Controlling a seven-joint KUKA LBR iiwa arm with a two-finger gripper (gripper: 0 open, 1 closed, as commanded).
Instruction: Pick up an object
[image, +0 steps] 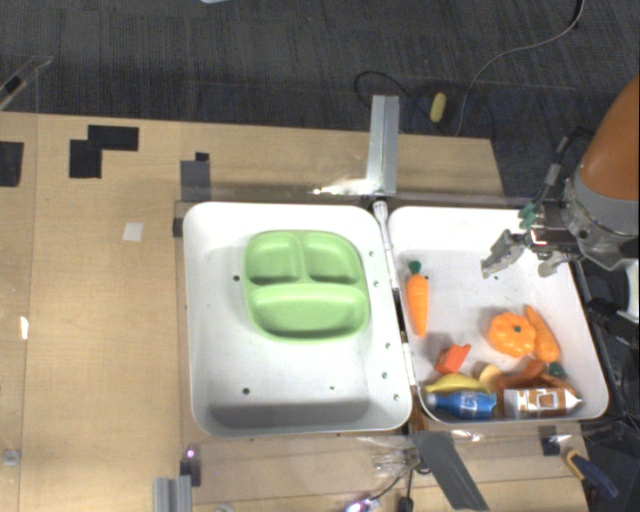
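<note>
Gripper (512, 252) is hanging over the right bin (455, 235); its grip state cannot be told. Green tray (305, 283) is lying in the left bin (215, 330).

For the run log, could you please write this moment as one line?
gripper: open, above right bin, holding nothing | toys: near edge
</note>
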